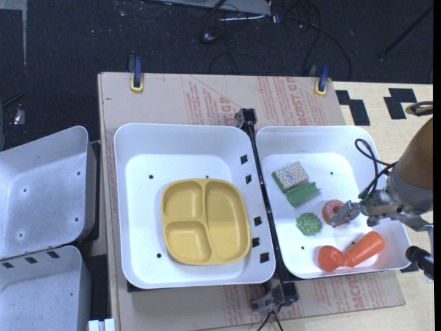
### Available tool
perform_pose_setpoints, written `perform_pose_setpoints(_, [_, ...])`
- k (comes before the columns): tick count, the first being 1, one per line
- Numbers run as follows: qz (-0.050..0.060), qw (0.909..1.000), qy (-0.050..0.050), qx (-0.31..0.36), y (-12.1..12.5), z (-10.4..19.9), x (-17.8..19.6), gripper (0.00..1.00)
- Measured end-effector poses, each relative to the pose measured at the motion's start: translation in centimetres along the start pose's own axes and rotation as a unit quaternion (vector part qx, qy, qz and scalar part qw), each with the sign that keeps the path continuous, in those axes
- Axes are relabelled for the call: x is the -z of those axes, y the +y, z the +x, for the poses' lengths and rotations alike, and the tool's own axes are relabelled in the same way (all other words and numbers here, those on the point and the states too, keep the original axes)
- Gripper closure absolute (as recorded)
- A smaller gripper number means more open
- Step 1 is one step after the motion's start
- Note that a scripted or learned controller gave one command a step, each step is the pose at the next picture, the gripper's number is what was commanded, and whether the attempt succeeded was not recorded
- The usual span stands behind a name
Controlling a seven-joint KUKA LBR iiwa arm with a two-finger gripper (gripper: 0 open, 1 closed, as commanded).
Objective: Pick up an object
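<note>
In the right bin [358, 150], the pincer [342, 213], grip unreadable, touches the doughnut [332, 210].

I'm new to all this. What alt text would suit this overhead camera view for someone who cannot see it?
A grey robot arm reaches in from the right, its claw beside a small brown ring-shaped toy in the right white bin, which also holds a green block, a speckled sponge, a green ball and an orange bottle. The left bin holds a yellow divided plate.
</note>
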State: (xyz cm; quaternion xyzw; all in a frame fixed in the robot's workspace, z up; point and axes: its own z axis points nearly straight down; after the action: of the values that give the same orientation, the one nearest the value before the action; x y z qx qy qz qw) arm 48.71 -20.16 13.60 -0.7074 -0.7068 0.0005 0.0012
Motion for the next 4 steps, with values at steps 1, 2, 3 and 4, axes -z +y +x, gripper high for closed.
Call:
perform_pose_setpoints(1, [0.000, 1.0000, 0.000, 0.000, 0.0, 0.1, -4.6, 0.00])
perform_pose_setpoints(2, [-0.001, 1.0000, 0.000, 0.000, 0.0, 0.1, -3.4, 1.00])
perform_pose_setpoints(3, [-0.003, 1.0000, -0.001, 0.002, 0.4, 0.0, 0.8, 1.00])
perform_pose_setpoints(4, [-0.003, 1.0000, -0.002, 0.001, 0.0, -0.7, 5.3, 1.00])
